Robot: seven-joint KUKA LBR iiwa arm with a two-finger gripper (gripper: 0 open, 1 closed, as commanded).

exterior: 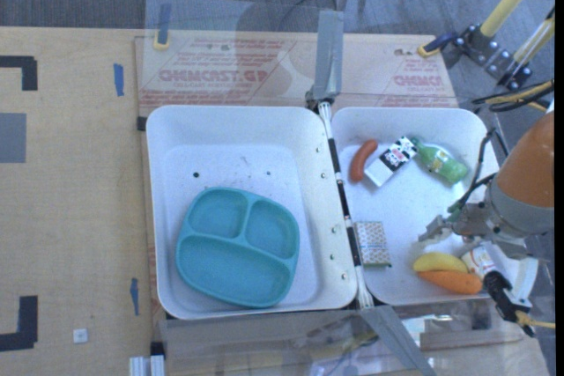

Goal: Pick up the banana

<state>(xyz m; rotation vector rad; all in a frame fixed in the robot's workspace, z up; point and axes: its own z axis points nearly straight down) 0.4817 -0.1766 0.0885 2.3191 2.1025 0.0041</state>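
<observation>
Tool (443, 231), its spread impossible to tell, is hovering just above the banana (440, 262); the carrot (452, 281) touching the banana is risking a mistaken double grab.

banana (440, 261) yellow | carrot (451, 281) orange | divided plate (236, 246) teal | bins (176, 154) white

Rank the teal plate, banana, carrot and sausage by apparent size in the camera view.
1. teal plate, by far the largest.
2. banana and carrot: they look alike, and the claw partly crowds them, so no ranking.
3. sausage, slightly smaller.
</observation>
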